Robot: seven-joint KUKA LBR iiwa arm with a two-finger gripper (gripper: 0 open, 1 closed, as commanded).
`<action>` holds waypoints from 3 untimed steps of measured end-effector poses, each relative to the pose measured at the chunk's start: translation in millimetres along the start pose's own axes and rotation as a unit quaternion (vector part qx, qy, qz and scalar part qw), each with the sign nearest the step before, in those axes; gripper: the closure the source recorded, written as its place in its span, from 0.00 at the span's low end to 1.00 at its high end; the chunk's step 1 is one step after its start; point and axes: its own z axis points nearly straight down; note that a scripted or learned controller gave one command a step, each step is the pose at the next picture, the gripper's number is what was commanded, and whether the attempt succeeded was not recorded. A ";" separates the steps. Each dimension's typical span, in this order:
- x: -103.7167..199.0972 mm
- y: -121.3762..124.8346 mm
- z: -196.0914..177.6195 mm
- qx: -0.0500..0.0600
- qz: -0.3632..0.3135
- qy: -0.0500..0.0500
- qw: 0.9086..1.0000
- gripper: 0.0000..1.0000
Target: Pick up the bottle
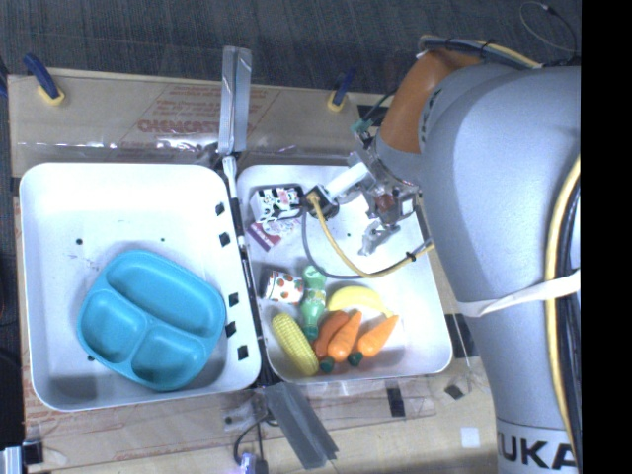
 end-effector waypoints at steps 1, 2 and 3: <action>-56.7 45.1 -42.4 -0.001 -0.058 0.002 0.998 0.00; -68.1 -19.7 43.5 -0.002 -0.018 0.004 1.000 0.00; -151.4 11.1 -9.8 0.000 0.002 0.002 1.000 0.00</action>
